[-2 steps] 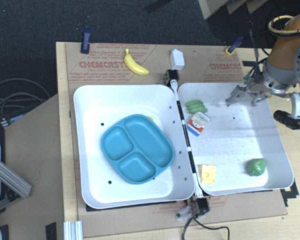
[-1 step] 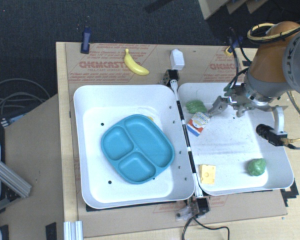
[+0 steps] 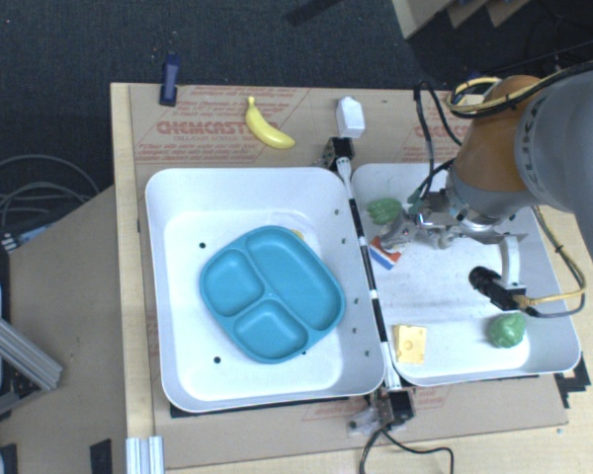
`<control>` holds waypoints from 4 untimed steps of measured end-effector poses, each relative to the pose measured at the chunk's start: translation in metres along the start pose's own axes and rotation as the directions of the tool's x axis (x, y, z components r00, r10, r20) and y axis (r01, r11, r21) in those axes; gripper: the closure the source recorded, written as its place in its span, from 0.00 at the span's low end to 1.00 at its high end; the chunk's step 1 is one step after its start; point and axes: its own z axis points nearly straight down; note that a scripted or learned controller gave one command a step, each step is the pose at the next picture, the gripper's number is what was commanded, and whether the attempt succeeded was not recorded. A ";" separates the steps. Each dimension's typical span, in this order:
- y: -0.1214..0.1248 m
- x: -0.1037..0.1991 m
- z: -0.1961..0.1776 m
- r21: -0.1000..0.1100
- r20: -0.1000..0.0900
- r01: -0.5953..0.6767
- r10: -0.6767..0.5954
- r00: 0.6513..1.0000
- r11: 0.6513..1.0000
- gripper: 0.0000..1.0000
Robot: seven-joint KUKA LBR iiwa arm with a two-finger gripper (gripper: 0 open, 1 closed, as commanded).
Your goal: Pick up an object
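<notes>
My gripper (image 3: 422,221) hangs low over the back left part of the right bin (image 3: 445,363), under the orange wrist band. Just to its left lies a small green object (image 3: 382,209). A red, white and blue piece (image 3: 383,256) lies a little in front of that, near the bin's left wall. A yellow cheese-like slab (image 3: 410,344) rests at the front left of this bin, and a green ball (image 3: 507,331) at its front right. I see nothing held by the gripper.
The left bin (image 3: 178,205) holds a blue divided plate (image 3: 269,292). On the bench behind the bins lie a yellow banana (image 3: 268,128), a white block (image 3: 350,117) and a small blue item (image 3: 169,79). Cables run across the right bin's right side.
</notes>
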 end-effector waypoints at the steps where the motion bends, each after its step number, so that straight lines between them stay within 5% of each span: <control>1: 0.057 -0.010 0.006 0.054 -0.017 0.010 -0.009 1.000 0.998 0.00; 2: 0.006 0.006 -0.003 0.001 -0.002 0.000 0.000 1.000 1.000 0.00; 3: 0.049 0.002 0.000 0.004 -0.002 0.001 -0.001 1.000 1.000 0.00; 4: 0.035 0.005 -0.001 -0.005 0.000 -0.001 0.001 1.000 1.000 0.00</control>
